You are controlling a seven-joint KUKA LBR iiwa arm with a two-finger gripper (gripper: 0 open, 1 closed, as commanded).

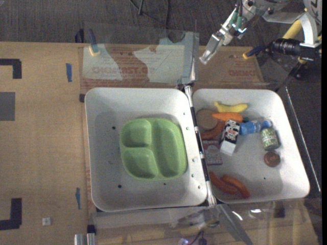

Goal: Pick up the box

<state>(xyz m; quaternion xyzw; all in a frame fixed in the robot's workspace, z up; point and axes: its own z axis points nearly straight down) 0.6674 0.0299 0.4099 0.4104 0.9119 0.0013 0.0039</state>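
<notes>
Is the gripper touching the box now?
Apart. The camera view shows the gripper above the bins' far edge, while the box lies in the right bin.

I see even, fairly bright overhead light. The two white bins [102,188] run close to washed-out, with soft grey shadows inside their walls. Glare streaks the clear panel [138,60] behind the left bin. The picture is soft and grainy throughout; the dark floor [51,4] at the top loses detail.
</notes>
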